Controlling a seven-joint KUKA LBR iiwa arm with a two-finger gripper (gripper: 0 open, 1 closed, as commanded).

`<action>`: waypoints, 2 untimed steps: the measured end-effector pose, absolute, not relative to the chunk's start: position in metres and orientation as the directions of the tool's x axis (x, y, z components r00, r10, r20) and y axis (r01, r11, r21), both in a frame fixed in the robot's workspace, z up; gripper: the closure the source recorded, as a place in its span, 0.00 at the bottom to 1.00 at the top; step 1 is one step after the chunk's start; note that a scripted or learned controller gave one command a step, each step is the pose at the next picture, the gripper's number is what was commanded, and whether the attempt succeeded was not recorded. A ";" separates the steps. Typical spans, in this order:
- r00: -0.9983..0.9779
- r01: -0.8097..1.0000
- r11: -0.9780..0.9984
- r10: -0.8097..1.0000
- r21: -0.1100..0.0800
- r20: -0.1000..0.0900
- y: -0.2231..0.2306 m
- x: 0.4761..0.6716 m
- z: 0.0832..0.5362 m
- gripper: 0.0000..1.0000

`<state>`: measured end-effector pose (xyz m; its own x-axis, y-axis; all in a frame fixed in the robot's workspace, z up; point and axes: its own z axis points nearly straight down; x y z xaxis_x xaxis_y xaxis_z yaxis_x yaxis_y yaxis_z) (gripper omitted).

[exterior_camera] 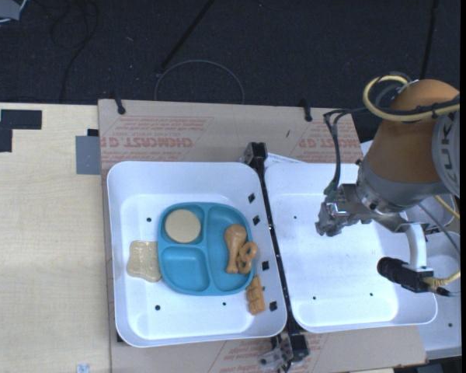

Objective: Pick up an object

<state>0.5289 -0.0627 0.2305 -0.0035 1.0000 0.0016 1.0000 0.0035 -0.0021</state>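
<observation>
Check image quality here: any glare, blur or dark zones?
Camera view: white bins bright, near blown out, little surface detail; blue tray and food crisp; gripper slightly soft; floor above the bench very dark, cables barely readable.

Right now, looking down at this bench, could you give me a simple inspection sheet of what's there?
Surface: a pale wooden bench bearing a left bin and a right bin, side by side, on printed cardboard.
Job's things: in the left bin, a blue divided plate holding a round tan piece and a tan pretzel-like piece; a pale piece beside the plate's left edge; a small orange-brown piece at its lower right.
Clutter: nothing seen.
Pincer: pincer over the right bin; holds nothing visible.
Cables: yellow hose looped atop the arm; black cables on the floor.
Surroundings: dark floor.
</observation>
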 end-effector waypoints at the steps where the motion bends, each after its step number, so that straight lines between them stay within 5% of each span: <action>1: -0.003 1.000 0.003 1.000 -0.003 0.001 -0.021 0.533 0.229 1.00; 2: -0.004 1.000 0.004 1.000 -0.003 0.001 0.029 0.539 0.238 1.00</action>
<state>0.5392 0.0291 0.2376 -0.0039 1.0000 0.0012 1.0000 0.0039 -0.0030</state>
